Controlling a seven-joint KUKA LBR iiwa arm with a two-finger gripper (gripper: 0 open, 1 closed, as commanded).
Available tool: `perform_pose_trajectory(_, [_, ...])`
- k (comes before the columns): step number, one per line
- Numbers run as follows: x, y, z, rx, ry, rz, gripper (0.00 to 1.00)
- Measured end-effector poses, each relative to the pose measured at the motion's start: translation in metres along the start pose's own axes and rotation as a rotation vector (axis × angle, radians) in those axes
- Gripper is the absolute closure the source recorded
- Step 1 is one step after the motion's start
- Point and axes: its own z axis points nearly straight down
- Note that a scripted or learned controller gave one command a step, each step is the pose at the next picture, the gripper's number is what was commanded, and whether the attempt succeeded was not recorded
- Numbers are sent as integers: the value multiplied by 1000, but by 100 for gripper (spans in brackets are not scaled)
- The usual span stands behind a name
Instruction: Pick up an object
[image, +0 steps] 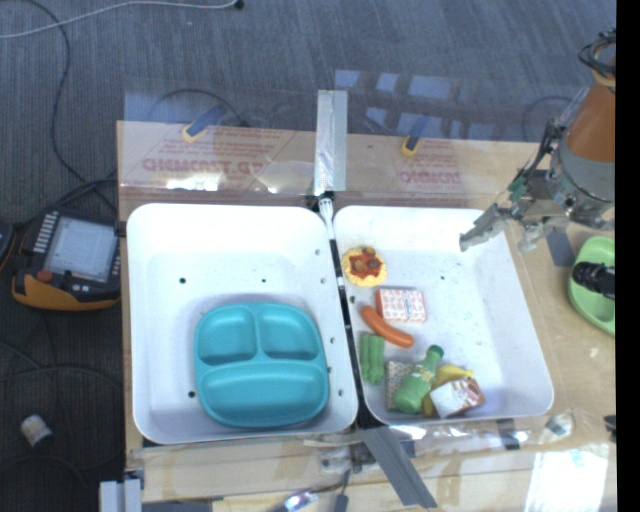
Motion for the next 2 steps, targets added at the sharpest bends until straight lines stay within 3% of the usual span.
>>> perform_pose_trajectory(1, [58, -40, 69, 0, 1, -259, 0])
perform_pose_trajectory(2, [48, -8, 57, -1, 1, -139, 0])
